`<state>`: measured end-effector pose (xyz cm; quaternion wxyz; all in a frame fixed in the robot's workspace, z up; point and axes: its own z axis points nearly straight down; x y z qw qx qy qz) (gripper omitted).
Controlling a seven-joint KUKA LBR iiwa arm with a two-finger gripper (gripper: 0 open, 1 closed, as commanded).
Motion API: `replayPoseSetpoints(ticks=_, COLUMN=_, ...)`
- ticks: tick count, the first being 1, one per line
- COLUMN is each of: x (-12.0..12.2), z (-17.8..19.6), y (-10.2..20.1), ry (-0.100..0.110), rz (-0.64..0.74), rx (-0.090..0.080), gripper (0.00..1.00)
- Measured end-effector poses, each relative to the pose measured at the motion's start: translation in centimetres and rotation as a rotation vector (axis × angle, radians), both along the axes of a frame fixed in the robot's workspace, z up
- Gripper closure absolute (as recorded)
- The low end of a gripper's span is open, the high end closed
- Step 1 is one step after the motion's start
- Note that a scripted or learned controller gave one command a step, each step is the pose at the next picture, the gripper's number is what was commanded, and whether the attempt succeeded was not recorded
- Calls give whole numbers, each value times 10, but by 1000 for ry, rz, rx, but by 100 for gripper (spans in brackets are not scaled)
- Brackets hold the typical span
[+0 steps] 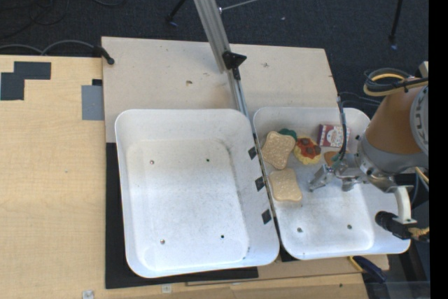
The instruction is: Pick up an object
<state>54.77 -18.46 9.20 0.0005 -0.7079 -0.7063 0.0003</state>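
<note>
The right bin (pixel 329 234) holds the objects along its left and far side. A tan bread slice (pixel 277 150) leans near the divider, with a second bread slice (pixel 285 186) just in front of it. A small green piece (pixel 288 132) lies behind the first slice. A red and yellow toy food (pixel 306 150) sits beside a dark red box (pixel 329 135). My gripper (pixel 332 180) is low in the right bin, just in front of the red and yellow toy and right of the second slice. Its fingers stand open with nothing between them.
The left bin (pixel 133 150) lies beside the right one, with black clips on the shared rim (pixel 257 182). A slanted aluminium post (pixel 210 17) rises behind the bins. The arm's orange band (pixel 392 126) hangs over the right bin's right edge.
</note>
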Motion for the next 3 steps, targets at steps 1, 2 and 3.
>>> replayPoseSetpoints(ticks=1, x=0, z=10, y=-1, ry=1, rz=-5, rx=1, gripper=100)
replayPoseSetpoints(ticks=2, x=-5, z=69, y=-8, ry=-4, rz=-5, rx=-1, gripper=100)
replayPoseSetpoints(ticks=3, x=3, z=130, y=-8, ry=-6, rz=4, rx=-2, gripper=100)
